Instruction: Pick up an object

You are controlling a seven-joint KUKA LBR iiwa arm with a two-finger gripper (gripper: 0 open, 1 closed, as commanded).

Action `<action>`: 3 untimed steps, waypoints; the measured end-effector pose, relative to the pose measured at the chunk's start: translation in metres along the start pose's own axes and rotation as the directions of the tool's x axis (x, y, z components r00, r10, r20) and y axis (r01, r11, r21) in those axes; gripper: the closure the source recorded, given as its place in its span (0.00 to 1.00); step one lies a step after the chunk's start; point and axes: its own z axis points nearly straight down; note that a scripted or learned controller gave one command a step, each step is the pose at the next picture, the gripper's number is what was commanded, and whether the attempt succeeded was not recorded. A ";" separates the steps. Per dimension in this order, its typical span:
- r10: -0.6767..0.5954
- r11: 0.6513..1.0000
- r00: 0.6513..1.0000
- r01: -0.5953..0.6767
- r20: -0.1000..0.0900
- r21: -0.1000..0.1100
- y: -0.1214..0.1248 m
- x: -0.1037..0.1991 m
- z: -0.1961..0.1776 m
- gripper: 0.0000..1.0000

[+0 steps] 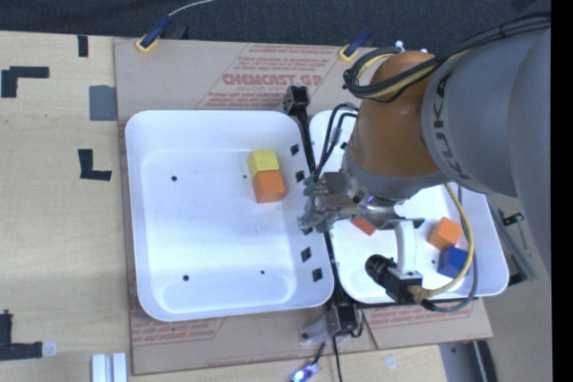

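Hovering over right bin (498,277), end effector (358,215) near inner wall; finger state cannot be determined. Yellow block (264,161) touching orange block (269,185) in left bin (152,219).

Red print on the brown board (269,76) under the bins reads roughly "CHEMCAST GP", seen upside down and repeated in fainter slanted lines too small to make out; on the grey arm (501,121), dark letters "KU" run along its side, the rest hidden.
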 end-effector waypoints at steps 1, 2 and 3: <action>-0.008 1.000 1.000 0.008 0.001 -0.015 -0.001 0.108 0.134 1.00; -0.007 1.000 1.000 0.007 -0.002 -0.021 0.042 0.170 0.086 1.00; -0.005 1.000 1.000 0.005 -0.001 -0.017 -0.002 0.191 0.021 1.00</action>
